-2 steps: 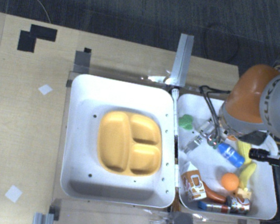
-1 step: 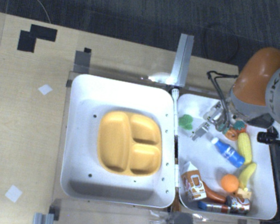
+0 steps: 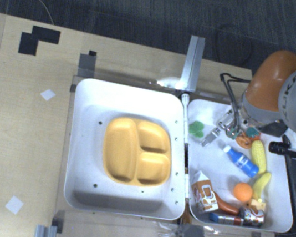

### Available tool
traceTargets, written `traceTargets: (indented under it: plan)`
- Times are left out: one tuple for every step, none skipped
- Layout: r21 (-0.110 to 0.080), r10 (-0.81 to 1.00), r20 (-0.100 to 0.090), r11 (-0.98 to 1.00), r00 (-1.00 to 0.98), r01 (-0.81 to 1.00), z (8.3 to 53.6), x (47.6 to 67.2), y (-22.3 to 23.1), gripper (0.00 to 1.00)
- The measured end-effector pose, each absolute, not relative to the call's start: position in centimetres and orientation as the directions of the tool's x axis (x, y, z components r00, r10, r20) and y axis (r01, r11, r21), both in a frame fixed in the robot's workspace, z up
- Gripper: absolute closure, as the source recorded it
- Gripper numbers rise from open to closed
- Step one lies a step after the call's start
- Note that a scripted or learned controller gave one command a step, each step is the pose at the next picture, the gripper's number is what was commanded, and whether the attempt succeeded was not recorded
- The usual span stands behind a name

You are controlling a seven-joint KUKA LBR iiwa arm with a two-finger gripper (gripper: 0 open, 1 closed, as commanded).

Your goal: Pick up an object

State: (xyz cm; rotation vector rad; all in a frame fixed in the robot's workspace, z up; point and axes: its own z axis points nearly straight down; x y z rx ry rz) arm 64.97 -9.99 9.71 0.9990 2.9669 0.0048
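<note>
The tool hangs in the right bin, nothing between its fingers; whether they are spread or closed I cannot tell. The blue bottle lies just beside it, toward the orange ball, long axis slanting the same way.

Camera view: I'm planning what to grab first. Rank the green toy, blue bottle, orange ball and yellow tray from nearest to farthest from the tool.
From the tool:
1. Green toy, just left of it.
2. Blue bottle, below right.
3. Orange ball, lower in the right bin.
4. Yellow tray, in the left bin.
</note>
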Motion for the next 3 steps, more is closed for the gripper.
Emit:
traceTargets:
  plan:
    - [0.012, 0.722, -0.011, 0.691, -0.691, 0.722, 19.1, 64.7, -6.3, 0.00]
    - [0.001, 0.644, -0.003, 0.765, -0.765, 0.644, 11.4, 65.7, -12.4, 0.00]
    - [0.005, 0.723, -0.006, 0.690, -0.690, 0.723, 11.7, 63.7, -13.9, 0.00]
